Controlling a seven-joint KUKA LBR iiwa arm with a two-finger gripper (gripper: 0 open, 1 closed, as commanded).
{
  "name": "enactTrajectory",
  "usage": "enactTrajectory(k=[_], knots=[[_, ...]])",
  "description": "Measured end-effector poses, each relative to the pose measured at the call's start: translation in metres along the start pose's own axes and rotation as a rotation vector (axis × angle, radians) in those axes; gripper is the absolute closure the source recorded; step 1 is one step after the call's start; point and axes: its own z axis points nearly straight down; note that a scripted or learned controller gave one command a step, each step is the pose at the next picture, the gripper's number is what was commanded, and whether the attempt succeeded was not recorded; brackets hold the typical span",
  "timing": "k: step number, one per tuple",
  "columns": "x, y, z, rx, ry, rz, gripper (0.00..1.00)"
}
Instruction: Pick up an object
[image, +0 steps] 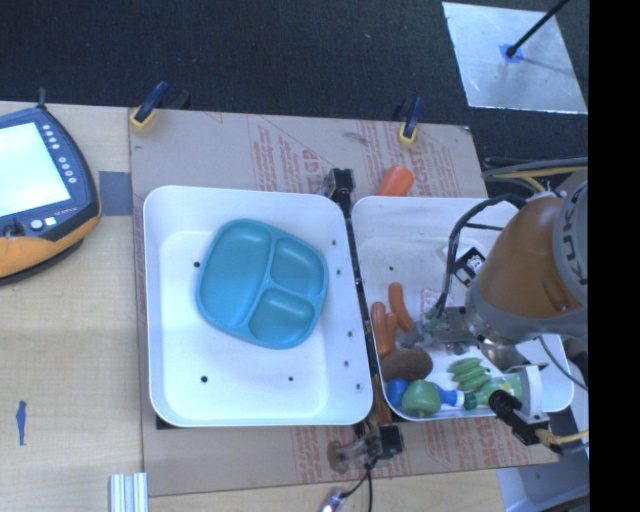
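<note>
— Arm (530, 265) pose?
— Bent low over the right bin (400, 225), gripper (440, 335) among toys near the orange carrots (385, 320).
— Holding anything?
— Cannot tell from here.

Teal divided plate (264, 283), white bins (170, 300), orange carrots (390, 312), seemingly green pepper (421, 397).

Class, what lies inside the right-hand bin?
In the right bin: orange carrot-like sticks, a brown piece, green items. The arm covers the rest, so anything beneath it is hidden.
</note>
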Motion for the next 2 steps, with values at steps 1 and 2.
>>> enactTrajectory(k=[1, 2], knots=[[-0.0012, 0.0007, -0.0100, -0.002, -0.003, -0.004, 1.00], [-0.0011, 0.0007, -0.0099, -0.002, -0.003, -0.004, 0.00]])
